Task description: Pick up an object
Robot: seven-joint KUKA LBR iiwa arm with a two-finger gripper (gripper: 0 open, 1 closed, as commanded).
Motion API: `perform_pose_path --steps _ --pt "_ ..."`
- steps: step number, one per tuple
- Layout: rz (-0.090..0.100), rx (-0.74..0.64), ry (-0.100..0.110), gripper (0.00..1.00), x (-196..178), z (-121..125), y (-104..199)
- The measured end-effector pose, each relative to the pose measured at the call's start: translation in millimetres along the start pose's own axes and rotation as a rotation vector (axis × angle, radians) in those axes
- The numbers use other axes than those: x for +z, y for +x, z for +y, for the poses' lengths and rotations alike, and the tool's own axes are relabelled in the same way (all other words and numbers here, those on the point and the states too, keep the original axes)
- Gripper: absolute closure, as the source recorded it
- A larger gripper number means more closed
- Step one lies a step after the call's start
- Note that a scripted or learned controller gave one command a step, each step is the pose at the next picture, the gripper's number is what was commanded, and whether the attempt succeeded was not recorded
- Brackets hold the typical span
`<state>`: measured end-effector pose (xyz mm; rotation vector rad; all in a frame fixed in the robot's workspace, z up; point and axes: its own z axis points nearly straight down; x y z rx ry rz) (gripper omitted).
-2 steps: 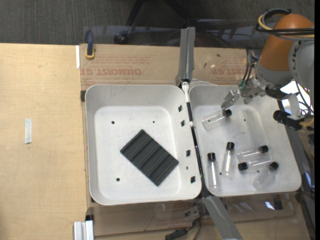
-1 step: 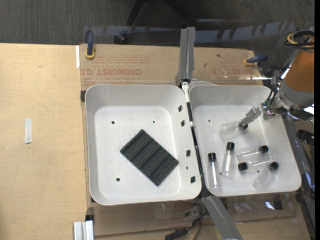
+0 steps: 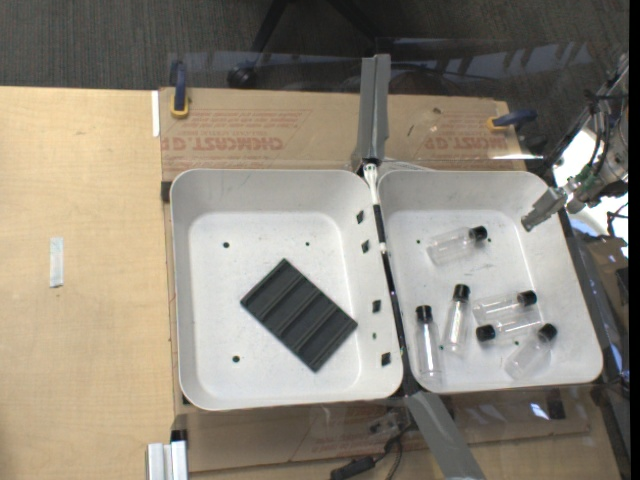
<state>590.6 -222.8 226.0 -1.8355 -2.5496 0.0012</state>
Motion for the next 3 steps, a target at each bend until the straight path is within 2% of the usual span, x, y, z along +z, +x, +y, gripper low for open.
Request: perform_pose_path --steps 1,2,3 --pt "0.0 -0.012 -0.001 0.0 135 27 31" --pt "0.002 -0.037 0.002 0.0 82 6 72" --pt "0.003 -0.051 0.002 0.0 137 -19 58"
